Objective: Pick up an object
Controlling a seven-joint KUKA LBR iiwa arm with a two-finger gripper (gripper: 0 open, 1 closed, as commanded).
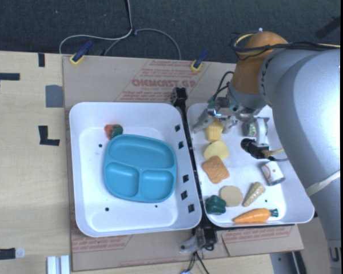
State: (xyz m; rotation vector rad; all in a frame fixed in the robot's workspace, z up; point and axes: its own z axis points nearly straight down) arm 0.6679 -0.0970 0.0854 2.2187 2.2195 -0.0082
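Toy foods lie scattered in the right-hand shallow white bin (297, 207), and the grey arm (308, 101) with its orange band (257, 59) reaches over that bin's far end. At the arm's tip the metal tool (216, 117) hangs just above a small yellow corn-like block (214, 132), close to the bin's far left corner; whether it is open or closed cannot be told from this angle, and nothing can be seen gripped in it.

Nearer along the bin come a pale yellow rounded piece (216, 149), then an orange-brown waffle-textured piece (215, 169), then a flat beige cookie-like disc (231, 195). A dark green leafy piece (215, 205) sits just beside the disc at the near left corner. A cream ridged cone (253, 193) lies to the disc's right, and an orange carrot with a green top (254, 214) lies along the near wall. A small white and brown block (272, 173) rests by the right side.

In the left white bin (83, 170) sits a blue three-compartment plastic plate (139, 167), with a small red and green toy (113, 131) just beyond its far left edge. Both bins rest on a brown cardboard sheet (154, 81) on the counter (23, 164).
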